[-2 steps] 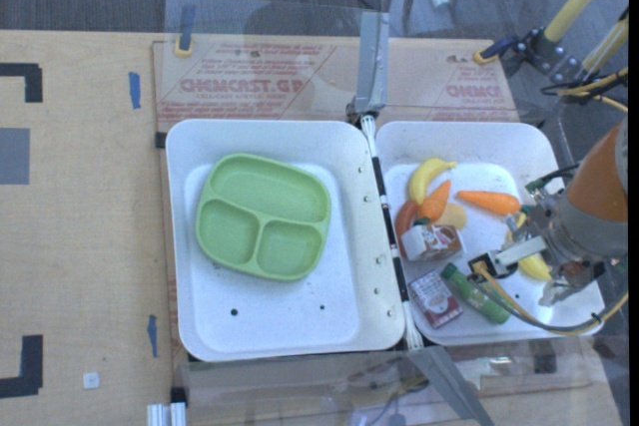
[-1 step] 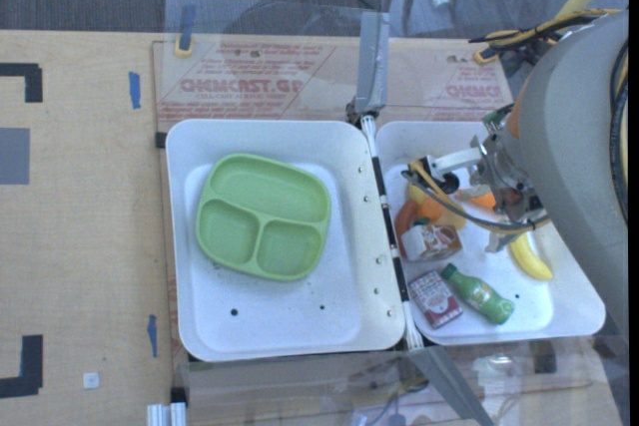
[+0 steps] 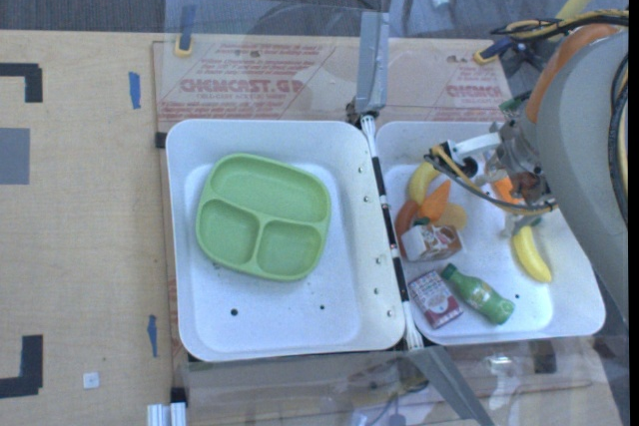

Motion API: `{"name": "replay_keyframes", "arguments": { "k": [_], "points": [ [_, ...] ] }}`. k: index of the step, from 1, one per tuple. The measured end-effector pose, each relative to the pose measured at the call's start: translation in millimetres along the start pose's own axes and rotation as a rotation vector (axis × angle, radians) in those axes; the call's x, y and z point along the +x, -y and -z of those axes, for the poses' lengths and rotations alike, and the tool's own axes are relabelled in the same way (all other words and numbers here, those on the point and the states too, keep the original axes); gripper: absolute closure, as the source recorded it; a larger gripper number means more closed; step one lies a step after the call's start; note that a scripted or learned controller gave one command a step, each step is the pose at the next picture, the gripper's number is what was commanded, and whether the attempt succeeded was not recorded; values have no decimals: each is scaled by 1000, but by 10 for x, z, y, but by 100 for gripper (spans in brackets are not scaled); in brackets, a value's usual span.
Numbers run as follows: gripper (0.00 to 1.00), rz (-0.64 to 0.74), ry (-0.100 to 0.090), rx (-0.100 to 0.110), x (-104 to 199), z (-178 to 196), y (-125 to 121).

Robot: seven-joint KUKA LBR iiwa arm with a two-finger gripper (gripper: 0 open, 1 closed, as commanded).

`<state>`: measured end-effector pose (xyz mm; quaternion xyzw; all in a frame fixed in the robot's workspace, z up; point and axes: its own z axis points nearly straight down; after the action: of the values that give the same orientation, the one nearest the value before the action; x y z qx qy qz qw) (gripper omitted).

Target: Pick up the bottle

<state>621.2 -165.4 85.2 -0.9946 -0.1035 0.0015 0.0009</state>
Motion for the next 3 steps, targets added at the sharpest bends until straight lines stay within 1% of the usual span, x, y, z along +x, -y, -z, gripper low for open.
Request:
{"name": "replay_keyframes", "arguments": {
  "k": [1, 2, 3],
  "points": [
    [0, -8, 11, -3, 301, -8, 103],
    [0, 18, 7, 2, -560, 1438, 315],
    [0, 59, 2, 2, -820, 29, 857]
  ]
}}
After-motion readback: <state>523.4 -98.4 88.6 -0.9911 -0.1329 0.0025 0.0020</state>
